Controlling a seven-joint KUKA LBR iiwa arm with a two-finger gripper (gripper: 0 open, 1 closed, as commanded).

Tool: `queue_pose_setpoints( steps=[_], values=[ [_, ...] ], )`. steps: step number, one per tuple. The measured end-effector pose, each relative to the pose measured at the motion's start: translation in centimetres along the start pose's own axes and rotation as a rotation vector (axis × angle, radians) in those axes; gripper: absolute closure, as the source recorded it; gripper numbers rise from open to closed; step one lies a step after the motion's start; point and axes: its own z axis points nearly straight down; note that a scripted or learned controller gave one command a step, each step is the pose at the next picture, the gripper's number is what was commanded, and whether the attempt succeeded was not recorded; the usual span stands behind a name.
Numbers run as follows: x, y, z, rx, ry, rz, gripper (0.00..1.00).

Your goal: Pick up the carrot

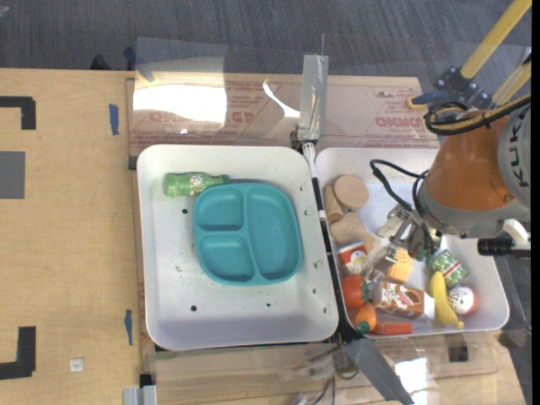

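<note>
The carrot is orange with a green tuft. It lies in the front left corner of the right bin, against the front wall and beside a red tomato. My gripper hangs over the middle of that bin, above a yellow corn piece and behind a brown box. It is a hand's width behind and to the right of the carrot and does not touch it. The wrist and its cables hide part of the bin behind the gripper.
The right bin also holds wooden cylinders, a banana, a green can and a white ball. In the left bin sit a teal divided plate and a green bottle.
</note>
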Motion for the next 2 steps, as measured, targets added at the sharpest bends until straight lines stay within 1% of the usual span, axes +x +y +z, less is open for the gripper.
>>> queue_pose_setpoints(
  steps=[1,2],
  values=[
    [-0.2,0.1,-1.2,-0.001,-0.008,-0.002,1.00],
    [2.4,-1.7,-1.1,0.010,0.010,0.091,1.00]
  ],
)
